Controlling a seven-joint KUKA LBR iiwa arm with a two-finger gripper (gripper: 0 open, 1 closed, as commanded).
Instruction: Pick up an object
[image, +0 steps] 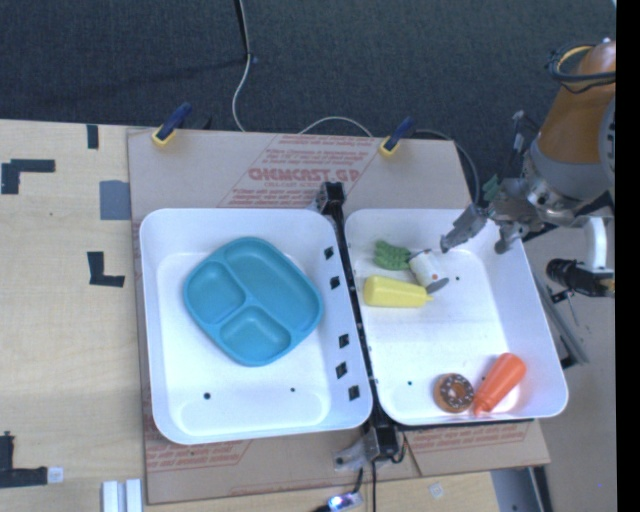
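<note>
My gripper (482, 238) hangs over the far right part of the right bin (520, 300), open, with nothing between its fingers. Left of it lie a small white cup-like piece (426, 267), a green leafy toy (392, 255) and a yellow wedge (393, 292). At the bin's near right corner an orange carrot (498, 382) lies against a brown doughnut (455, 392). A blue divided plate (252, 300) sits in the left bin (160, 300).
A black divider with clips (345, 300) runs between the two bins. The bins rest on a cardboard sheet (290, 170) held by two clamps at its far edge. The arm's grey and orange body (575, 120) stands at the right.
</note>
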